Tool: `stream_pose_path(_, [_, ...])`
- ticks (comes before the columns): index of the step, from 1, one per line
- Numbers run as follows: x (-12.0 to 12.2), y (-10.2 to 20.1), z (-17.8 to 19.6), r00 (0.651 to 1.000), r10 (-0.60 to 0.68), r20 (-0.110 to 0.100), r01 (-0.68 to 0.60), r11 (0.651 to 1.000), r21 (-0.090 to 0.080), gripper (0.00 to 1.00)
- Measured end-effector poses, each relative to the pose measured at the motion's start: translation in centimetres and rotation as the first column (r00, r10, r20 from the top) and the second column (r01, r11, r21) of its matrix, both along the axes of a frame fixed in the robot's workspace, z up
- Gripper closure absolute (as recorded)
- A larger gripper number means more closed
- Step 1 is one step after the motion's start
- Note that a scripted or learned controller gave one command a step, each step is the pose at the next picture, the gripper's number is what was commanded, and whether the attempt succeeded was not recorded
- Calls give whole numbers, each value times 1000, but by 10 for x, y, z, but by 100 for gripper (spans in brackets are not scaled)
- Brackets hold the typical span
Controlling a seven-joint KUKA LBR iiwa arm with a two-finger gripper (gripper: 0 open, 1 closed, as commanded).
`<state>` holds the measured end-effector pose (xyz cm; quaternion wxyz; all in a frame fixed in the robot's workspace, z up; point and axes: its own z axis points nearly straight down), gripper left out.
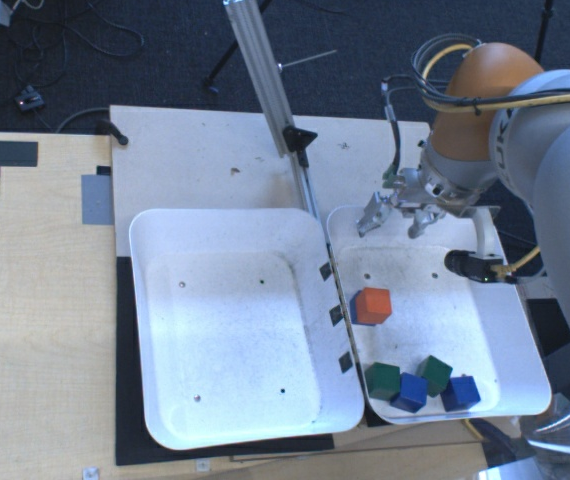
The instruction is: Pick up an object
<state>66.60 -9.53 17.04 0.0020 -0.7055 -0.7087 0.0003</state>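
Observation:
An orange cube (372, 306) lies in the right bin (505, 338), near its left wall. Along that bin's front edge sit two green cubes (383, 379) (435, 373) and two blue cubes (411, 392) (460, 392), packed close together. My gripper (397, 218) hangs over the back edge of the right bin, well above and behind the orange cube. Its fingers (371, 215) are spread open and nothing is between them.
The left bin (165, 268) stands beside the right one, with a row of black clips between them. A slanted aluminium post (265, 78) rises behind the bins. A black cable (475, 265) runs over the right bin's back right corner.

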Motion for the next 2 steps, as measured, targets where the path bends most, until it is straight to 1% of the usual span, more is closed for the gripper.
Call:
stream_pose_path(1, [-93,-1,-80,1000,-6,4,6,1000,-2,0])
stream_pose_path(2, [-125,-17,-78,1000,-6,7,6,1000,-3,0])
